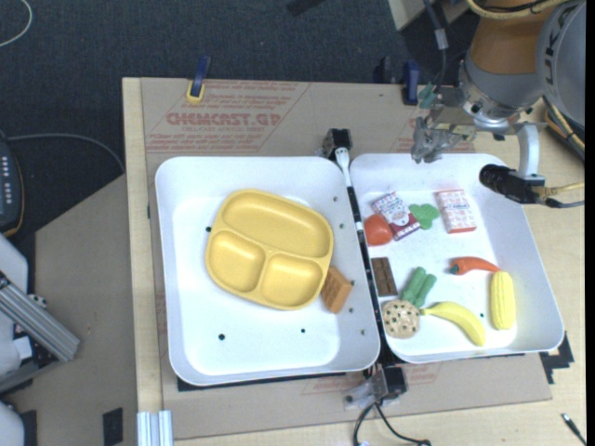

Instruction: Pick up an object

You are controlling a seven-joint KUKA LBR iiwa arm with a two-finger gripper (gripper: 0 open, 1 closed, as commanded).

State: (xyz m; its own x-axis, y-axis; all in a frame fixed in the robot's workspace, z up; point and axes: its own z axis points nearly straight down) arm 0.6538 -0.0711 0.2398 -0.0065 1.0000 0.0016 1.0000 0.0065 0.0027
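At upper right, the gripper [429, 144], hanging over the far rim of the right bin [539, 277], above bare white floor and apart from everything lying there. Impossible to tell whether released or clenched; nothing visibly in its grasp. Below it in the same bin, near the dividing edge, a red tomato [377, 231] touching a red-and-white packet [394, 214], with a green toy piece [425, 216] just beside the packet and a pink box [456, 210] further right. Mid-bin, a brown bar [383, 275] against the left wall, a green vegetable [418, 286] near it, a red chili [474, 266] to the right. Along the near edge, a cookie [401, 317], a banana [456, 317] and a corn cob [502, 299], the corn upright beside the banana's tip. In the left bin [186, 323], a yellow divided plate [270, 249], and a brown cracker [337, 292] touching its right corner.
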